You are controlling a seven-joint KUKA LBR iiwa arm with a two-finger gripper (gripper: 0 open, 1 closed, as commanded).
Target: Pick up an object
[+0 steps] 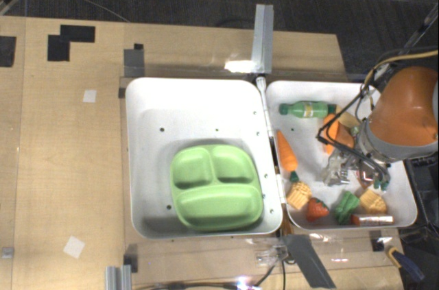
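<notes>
Hovering low in the right shallow white bin, my two-finger gripper grips nothing I can see, so the pick remains undone, with the long orange plastic carrot lying near.

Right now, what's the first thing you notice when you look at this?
The big green tray with three sections jumps out; it sits alone in the left bin. Next comes the arm's orange band, hanging over the right bin, where toy food is scattered: a carrot, a green bottle and a strawberry.
</notes>
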